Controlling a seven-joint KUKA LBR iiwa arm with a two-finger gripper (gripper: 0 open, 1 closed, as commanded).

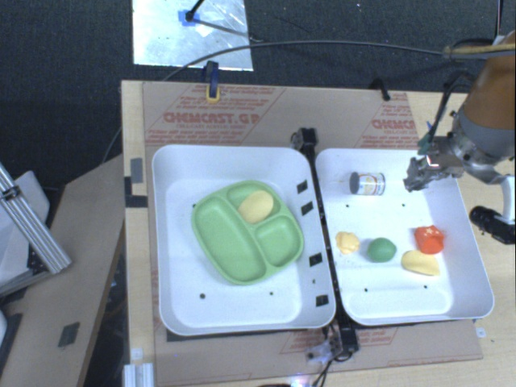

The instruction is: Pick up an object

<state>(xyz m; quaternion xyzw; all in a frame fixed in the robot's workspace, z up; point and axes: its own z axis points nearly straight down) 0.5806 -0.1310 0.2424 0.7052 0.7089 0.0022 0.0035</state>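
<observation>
Gripper (419, 173) poised over right bin (463, 216), far-right corner; finger state not discernible. Nearest candidate: small jar (368, 184) on its side at 9 o'clock, long axis 3-to-9. Red (430, 239), green (381, 249) and yellow pieces (421, 262) clustered at 6 o'clock. Bare floor around jar; bin wall close at 12.

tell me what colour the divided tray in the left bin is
Light green, seen in the camera view: the divided tray holds a pale yellow item.
</observation>
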